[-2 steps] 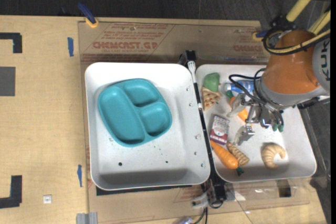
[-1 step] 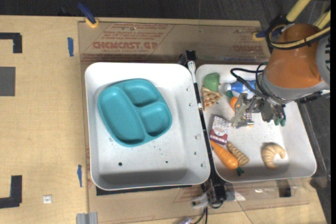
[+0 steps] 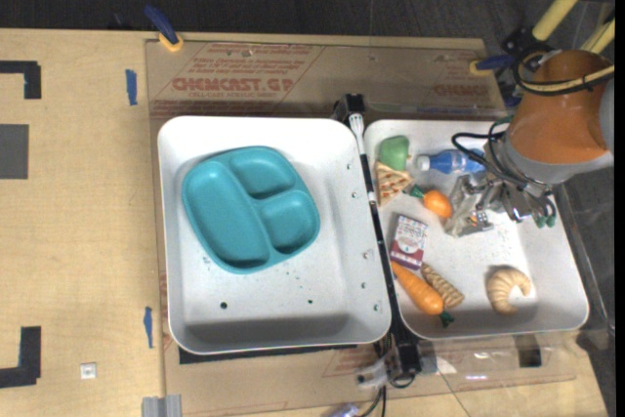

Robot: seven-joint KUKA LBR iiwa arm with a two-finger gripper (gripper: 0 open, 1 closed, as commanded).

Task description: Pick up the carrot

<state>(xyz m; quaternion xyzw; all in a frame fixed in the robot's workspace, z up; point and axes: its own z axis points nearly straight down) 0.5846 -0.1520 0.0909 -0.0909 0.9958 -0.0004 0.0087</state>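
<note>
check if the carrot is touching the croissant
Apart. The camera view shows bare white bin floor between the carrot and the croissant.

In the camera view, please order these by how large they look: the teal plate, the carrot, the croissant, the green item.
1. teal plate, clearly largest, in the left bin.
2. carrot, long and thin.
3. croissant and green item: they look alike in size, so I do not rank them.
</note>
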